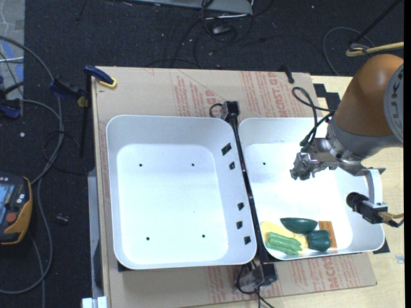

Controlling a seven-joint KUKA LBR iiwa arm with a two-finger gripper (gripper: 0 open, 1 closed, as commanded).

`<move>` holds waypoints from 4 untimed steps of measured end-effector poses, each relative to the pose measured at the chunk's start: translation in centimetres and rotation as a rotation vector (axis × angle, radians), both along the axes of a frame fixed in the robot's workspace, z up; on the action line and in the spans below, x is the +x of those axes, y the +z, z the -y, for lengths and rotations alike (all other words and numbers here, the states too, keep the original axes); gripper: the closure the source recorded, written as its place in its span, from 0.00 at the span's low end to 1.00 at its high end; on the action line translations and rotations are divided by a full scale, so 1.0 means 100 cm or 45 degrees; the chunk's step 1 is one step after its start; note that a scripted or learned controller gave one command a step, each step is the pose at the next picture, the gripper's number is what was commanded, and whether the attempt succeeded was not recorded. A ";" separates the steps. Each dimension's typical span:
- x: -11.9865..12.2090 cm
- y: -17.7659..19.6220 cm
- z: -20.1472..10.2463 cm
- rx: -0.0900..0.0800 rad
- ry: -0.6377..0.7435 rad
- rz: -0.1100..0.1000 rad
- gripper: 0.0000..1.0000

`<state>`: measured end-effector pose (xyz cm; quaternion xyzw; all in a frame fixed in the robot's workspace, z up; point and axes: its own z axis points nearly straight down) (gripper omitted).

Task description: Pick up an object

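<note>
Two shallow white bins are set side by side on the desk (192, 88), divided by a black strip. The left bin (122, 191) offers wide open floor. In the right bin (276, 133), the objects are crowded against the near rim: a dark green bowl-shaped piece (299, 224), a light green ridged piece (283, 243), a teal block (319, 240), a yellow item (272, 227) and an orange-brown piece (327, 226). The end effector (303, 167) is seen over the bin's upper middle, well apart from the cluster, with nothing seen between its fingers; whether it is open or closed cannot be told.
</note>
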<state>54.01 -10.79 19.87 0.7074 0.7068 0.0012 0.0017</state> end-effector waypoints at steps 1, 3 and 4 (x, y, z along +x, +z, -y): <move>-0.006 0.053 0.008 0.000 0.000 0.000 1.00; 0.002 0.041 -0.098 0.002 0.007 -0.007 1.00; 0.001 0.036 -0.147 0.002 0.006 -0.006 1.00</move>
